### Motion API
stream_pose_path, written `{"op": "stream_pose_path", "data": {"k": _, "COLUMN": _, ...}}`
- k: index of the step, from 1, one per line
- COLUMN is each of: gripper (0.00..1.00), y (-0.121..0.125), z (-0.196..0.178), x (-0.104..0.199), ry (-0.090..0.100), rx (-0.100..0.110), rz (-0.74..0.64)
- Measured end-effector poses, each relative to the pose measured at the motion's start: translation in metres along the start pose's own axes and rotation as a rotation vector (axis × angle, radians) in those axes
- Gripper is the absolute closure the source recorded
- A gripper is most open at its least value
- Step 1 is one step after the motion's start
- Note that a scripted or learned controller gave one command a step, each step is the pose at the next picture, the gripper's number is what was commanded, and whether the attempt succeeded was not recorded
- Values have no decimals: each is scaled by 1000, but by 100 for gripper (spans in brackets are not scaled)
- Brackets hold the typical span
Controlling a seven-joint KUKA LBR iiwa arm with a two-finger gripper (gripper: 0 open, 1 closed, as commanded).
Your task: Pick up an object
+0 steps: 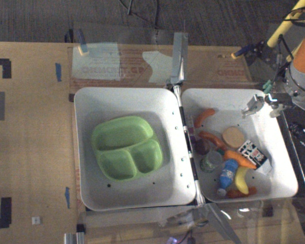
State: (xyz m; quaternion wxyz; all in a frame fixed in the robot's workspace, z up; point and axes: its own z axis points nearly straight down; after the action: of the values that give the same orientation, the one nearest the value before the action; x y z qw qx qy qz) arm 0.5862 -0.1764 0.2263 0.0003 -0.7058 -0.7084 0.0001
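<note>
The right bin (282,151) holds a heap of small toys. Among them are an orange sausage shape (204,117), a tan round disc (233,136), a black, white and red packet (254,153), an orange carrot (239,159), a grey-green cup (211,161), a blue bottle (227,174) and a yellow banana (241,179). My gripper (263,108) hovers over the bin's far right corner, above and to the right of the disc. It is open, with nothing between its fingers.
The left bin (91,105) carries a green divided plate (127,147). A metal divider strip (179,65) runs up between the bins. Cardboard and clear plastic sheet lie behind them, and cables and a yellow rod (290,19) hang at the upper right.
</note>
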Motion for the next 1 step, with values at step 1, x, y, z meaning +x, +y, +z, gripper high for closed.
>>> {"op": "stream_pose_path", "data": {"k": 1, "gripper": 0, "y": -22, "z": 123, "x": -43, "ry": 8, "rx": 1, "rz": -252}}
